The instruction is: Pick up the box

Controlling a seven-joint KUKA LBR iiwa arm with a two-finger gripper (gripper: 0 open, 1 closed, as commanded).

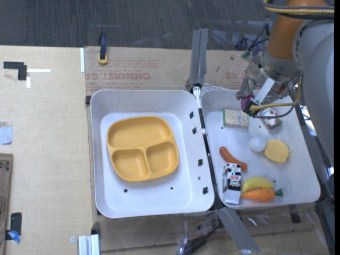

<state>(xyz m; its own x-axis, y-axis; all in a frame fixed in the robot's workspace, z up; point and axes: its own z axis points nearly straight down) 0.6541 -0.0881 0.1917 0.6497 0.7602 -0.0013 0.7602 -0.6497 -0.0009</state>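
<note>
A small pale box (235,118) with green speckles lies flat at the back of the right bin (305,166), near its left wall. My gripper (248,99) hangs just above and to the right of the box, at the bin's back edge, tilted down toward it. Nothing can be seen held in it. A black-and-white cow-patterned carton (232,183) lies at the front of the same bin.
Also in the right bin are a red sausage (232,155), a white ball (257,144), a yellow round piece (277,151), a banana (257,184), a carrot (259,195) and a small red-and-white item (273,122). The left bin (101,158) holds a yellow divided plate (142,146).
</note>
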